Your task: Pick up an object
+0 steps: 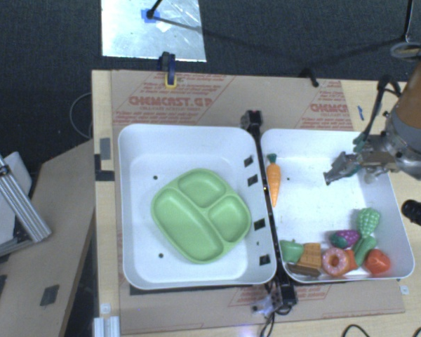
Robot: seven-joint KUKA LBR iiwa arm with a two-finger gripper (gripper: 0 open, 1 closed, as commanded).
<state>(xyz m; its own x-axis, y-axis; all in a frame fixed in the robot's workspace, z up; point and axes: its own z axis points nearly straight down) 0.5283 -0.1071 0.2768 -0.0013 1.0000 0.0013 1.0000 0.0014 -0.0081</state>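
Note:
My gripper hangs over the back right part of the right bin, with the arm coming in from the right. It holds nothing that I can see. An orange carrot lies against the right bin's left wall, well to the left of the gripper. Along the bin's front edge sits a cluster of toy foods: a green pepper, a brown toast piece, a pink donut, a purple piece, a bumpy green piece and a red tomato.
The left bin holds a green divided plate. A black divider with clips runs between the bins. A metal sheet lies on the floor behind the bench, and an aluminium frame stands at the left.

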